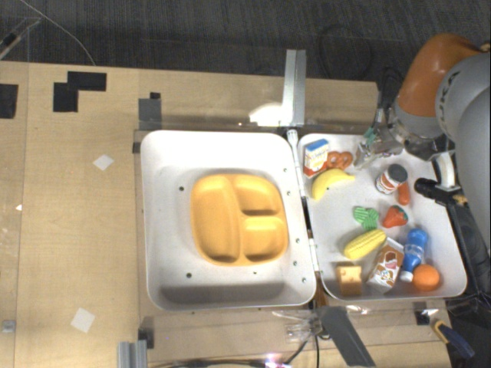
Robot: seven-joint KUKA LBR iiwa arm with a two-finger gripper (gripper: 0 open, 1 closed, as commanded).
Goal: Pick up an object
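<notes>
Over the right bin [457,240], seen from the one camera above the bench, the gripper [374,146] hung at the far edge, and whether it was wide or narrow I could not tell, for it was small and blurred against clutter. Nothing showed held in it. Nearest lay the banana [331,181], just toward the camera and a little to the view's left of the claw, its long axis running slantwise across the bin. Beside it sat a small carton [315,156] and a red-lidded jar [391,179]; corn [364,243] lay well nearer the camera. The left bin [157,228] held a yellow tray [236,217]. Much of the arm [441,83] was cut off at the right
</notes>
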